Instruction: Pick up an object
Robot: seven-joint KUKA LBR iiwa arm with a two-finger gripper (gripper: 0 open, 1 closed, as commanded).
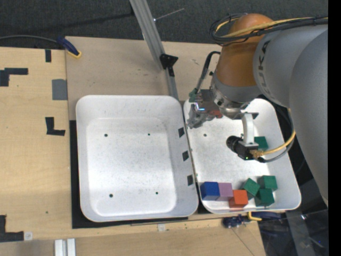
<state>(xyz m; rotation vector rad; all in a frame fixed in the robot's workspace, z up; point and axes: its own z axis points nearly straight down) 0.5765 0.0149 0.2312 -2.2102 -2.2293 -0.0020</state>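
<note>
Tool (196, 115) is over far-left corner of R bin (213, 153); can't tell if open or closed. Blue block (210, 190), purple block (226, 189) & orange block (240, 198) lie along bin's near edge, well apart from tool.

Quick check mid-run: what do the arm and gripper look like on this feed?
A bulky, rounded grey arm with a glossy orange band above the wrist and dark lettering on the grey shell beside it. Thin yellow and black cables loop over the band. The small gripper is silvery metal.

Metal post (152, 28) slants over bench (32, 159); black tape marks (49, 127) left.
</note>
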